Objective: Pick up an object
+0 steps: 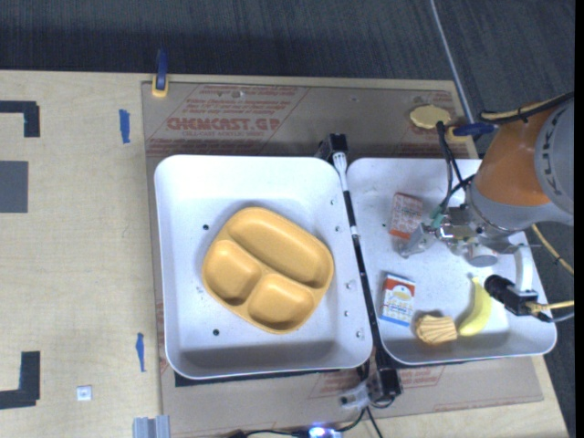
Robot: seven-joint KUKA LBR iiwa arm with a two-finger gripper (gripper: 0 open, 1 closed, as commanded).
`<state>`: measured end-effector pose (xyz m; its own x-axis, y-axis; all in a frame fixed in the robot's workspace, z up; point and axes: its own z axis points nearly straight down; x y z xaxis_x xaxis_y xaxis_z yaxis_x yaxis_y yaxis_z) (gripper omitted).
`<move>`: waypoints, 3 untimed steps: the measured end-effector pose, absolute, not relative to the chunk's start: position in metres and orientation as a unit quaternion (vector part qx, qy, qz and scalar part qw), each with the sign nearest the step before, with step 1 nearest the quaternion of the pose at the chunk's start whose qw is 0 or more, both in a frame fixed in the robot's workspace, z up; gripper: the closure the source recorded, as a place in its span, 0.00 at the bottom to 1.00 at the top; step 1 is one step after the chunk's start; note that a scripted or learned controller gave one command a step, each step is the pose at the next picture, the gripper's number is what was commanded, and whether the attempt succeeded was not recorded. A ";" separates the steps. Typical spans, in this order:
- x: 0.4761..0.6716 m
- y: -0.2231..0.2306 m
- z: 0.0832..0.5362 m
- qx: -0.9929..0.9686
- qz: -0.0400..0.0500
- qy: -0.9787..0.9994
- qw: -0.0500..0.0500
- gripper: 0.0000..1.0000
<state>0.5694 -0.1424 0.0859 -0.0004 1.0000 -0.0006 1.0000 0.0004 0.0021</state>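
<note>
My gripper [422, 237] reaches into the right bin [538, 340] from the right, below the arm's orange band. Its tip sits just below and right of a small crinkled packet [403, 213] with orange print, close to it or touching it. A small white and orange box [398, 299] lies flat toward the bin's front. Beside it are a tan bread-like piece [436, 328] and a yellow banana [475, 308]. None of these is visibly lifted.
The left bin [178, 185] holds a large yellow divided tray [265, 267]. A black divider strip [354, 245] runs between the bins. Cables trail from the arm over the right bin's right rim. A tan disc [427, 116] lies on the cardboard behind.
</note>
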 end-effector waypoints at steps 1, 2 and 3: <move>0.515 -0.125 0.086 0.707 0.001 0.707 0.001 0.00; 0.481 -0.092 0.086 0.707 0.002 0.707 0.002 0.00; 0.483 -0.093 0.097 0.707 0.003 0.707 0.005 1.00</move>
<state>0.4827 -0.0929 0.0968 0.0011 1.0000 -0.0028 0.9999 -0.0011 0.0111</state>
